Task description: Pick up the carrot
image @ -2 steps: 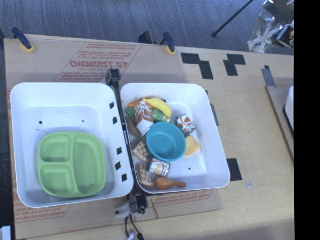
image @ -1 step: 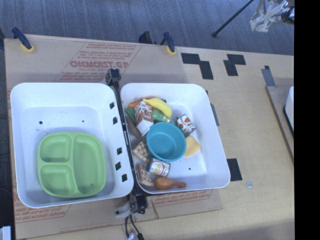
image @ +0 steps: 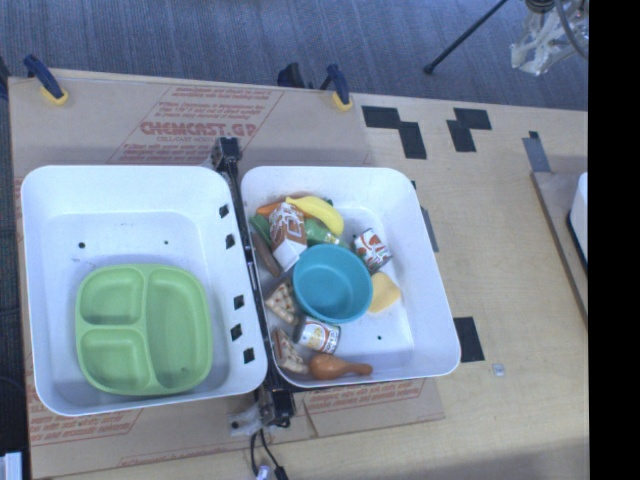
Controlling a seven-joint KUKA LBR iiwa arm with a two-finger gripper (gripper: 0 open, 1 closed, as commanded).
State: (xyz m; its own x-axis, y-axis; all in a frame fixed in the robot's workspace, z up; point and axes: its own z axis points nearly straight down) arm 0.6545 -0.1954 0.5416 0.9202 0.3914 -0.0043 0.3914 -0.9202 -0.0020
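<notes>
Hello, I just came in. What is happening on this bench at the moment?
Nothing is being handled yet. The gripper hangs at the top right corner, far from both bins. The right bin holds a pile of toy food around a blue bowl, with the carrot poking out at the pile's upper left beside a banana. The left bin holds a green divided plate. The carrot is not yet picked up.

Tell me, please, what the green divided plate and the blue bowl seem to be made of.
The green divided plate looks like moulded plastic: one even colour, rounded compartment edges, a soft sheen. The blue bowl also seems plastic, smooth and matte, with a uniform colour; the view cannot confirm either.
</notes>
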